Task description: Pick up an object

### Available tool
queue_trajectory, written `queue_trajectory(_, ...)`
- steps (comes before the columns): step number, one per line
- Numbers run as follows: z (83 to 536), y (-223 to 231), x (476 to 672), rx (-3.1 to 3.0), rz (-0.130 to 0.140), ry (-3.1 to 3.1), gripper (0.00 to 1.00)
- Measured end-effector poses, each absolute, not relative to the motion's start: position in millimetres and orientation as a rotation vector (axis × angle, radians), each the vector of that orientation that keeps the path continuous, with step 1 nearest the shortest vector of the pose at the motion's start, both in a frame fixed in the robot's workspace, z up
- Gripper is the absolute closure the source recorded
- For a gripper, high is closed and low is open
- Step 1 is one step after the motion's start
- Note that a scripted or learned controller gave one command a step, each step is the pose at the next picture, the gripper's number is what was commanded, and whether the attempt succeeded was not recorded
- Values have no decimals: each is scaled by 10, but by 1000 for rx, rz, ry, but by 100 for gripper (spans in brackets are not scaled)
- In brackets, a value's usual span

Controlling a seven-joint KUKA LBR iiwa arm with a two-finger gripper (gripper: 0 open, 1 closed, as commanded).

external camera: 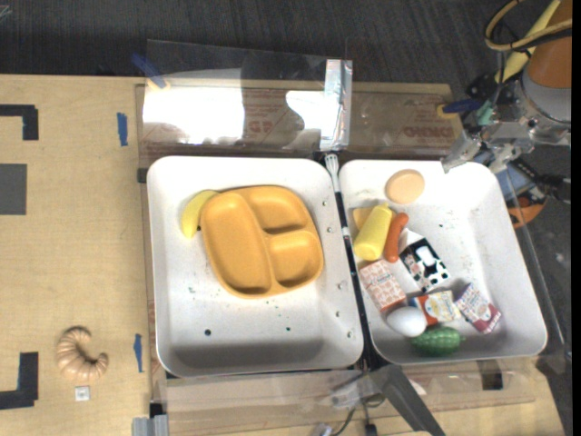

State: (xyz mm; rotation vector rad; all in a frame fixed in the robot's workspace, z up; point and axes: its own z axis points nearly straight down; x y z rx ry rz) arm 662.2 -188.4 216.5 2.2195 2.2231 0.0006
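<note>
One fixed camera looks down at a slant on my bench, far enough back to take in both white bins: the left bin and the right bin side by side. My arm enters at the upper right.

Glossy white plastic bins; smooth matt orange tray; raw wooden bench.

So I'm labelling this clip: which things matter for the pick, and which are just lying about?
Belong to the job:
two-finger gripper
right white bin
yellow corn cob
white egg
green pickle

Lying about:
orange divided tray
yellow banana
tan croissant
</note>
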Motion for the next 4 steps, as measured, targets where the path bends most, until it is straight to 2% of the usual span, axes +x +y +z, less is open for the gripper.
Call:
queue_trajectory(1,972,-1394,6263,2440,-5,1988,0)
queue_trajectory(2,885,-1659,6625,2546,-29,1889,0)
queue_trajectory(3,870,-1027,6613,2518,-35,1906,0)
queue_trajectory(4,993,-1004,6648,2510,-18,1903,100)
